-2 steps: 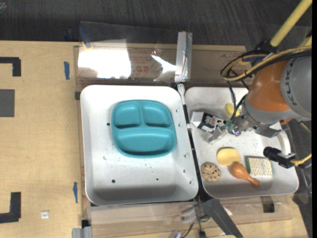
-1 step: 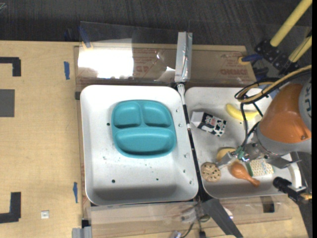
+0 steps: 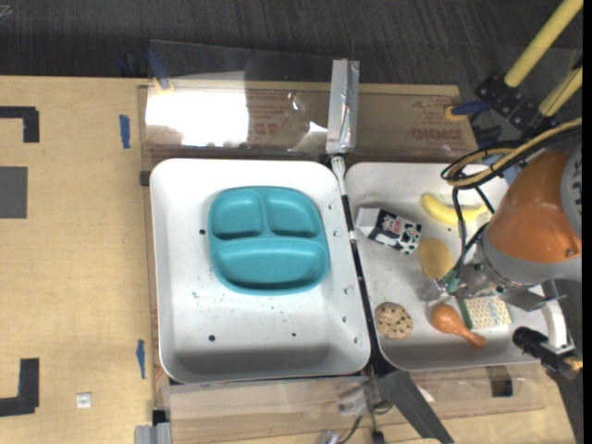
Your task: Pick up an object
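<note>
You are lowering the gripper [image 3: 460,289] into the right bin [image 3: 370,188]; I cannot tell its state. The orange piece [image 3: 453,322] is lying at its 6 o'clock, so centre over it before closing.

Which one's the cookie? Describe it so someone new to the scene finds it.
Go to the right-hand white bin, then to its near-left corner, beside the divider between the bins. The cookie lies flat there: a small tan disc with dark specks, unlike the smooth orange chicken drumstick to its right and the black-and-white carton above.
</note>
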